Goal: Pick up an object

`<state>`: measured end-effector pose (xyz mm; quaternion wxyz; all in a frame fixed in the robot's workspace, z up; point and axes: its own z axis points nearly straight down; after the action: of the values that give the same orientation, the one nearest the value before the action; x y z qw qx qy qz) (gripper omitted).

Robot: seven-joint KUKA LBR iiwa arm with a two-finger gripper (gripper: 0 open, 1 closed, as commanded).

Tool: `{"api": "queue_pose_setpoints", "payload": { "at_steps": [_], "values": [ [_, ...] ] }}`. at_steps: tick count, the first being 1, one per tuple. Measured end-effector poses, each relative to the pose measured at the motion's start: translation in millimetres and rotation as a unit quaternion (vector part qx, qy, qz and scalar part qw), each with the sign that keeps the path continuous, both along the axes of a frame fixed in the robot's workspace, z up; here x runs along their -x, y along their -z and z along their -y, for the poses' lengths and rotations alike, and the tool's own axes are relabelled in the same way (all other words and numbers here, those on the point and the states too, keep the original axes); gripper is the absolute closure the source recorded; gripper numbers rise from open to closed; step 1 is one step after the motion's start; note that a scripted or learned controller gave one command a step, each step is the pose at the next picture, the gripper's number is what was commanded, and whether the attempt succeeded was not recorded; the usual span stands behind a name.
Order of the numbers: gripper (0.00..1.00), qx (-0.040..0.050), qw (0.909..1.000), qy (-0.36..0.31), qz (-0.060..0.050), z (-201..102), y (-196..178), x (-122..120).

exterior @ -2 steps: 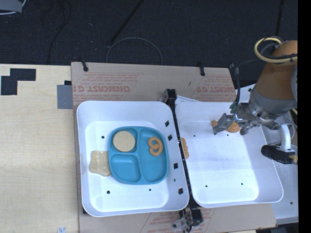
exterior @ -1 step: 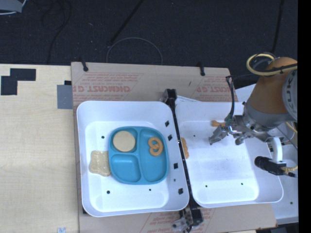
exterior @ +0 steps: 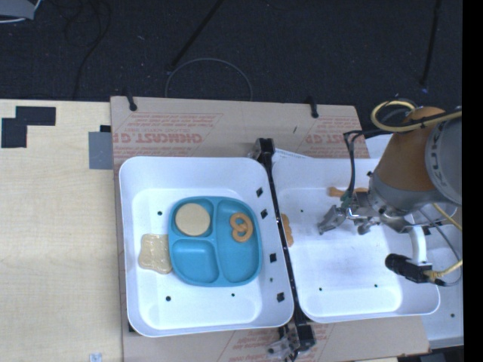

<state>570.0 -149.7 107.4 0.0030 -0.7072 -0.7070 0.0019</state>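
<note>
Blue tray (exterior: 215, 266), tan cookie (exterior: 192, 219), white bins (exterior: 143, 179), orange-banded grey arm (exterior: 415, 164)

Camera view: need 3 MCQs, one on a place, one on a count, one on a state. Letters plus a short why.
1. Where does the pretzel lie?
A. in an upper compartment of the blue tray
B. on the floor of the right bin
C. on the bench outside the bins

2. How many compartments of the blue tray hold food?
A. none
B. two
C. three

3. What is the state of the round cracker?
A. lifted above the bins by the arm
B. lying flat in its tray compartment
C. standing on edge against the bin wall

Answers:
1 A: it sits in the tray's upper right compartment, in the left bin.
2 B: cracker and pretzel fill the upper two; the lower one is bare.
3 B: it rests flat, while the gripper is over the right bin.
</note>
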Motion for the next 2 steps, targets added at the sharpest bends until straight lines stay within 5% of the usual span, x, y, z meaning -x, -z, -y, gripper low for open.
{"api": "queue_pose_setpoints", "payload": {
  "at_steps": [1, 2],
  "values": [
    [0.0, 0.0001, 1.0, 0.0, 0.001, -1, 21, 0],
    [1.0, 0.0002, 1.0, 0.002, 0.002, 0, 9, 0]
  ]
}}
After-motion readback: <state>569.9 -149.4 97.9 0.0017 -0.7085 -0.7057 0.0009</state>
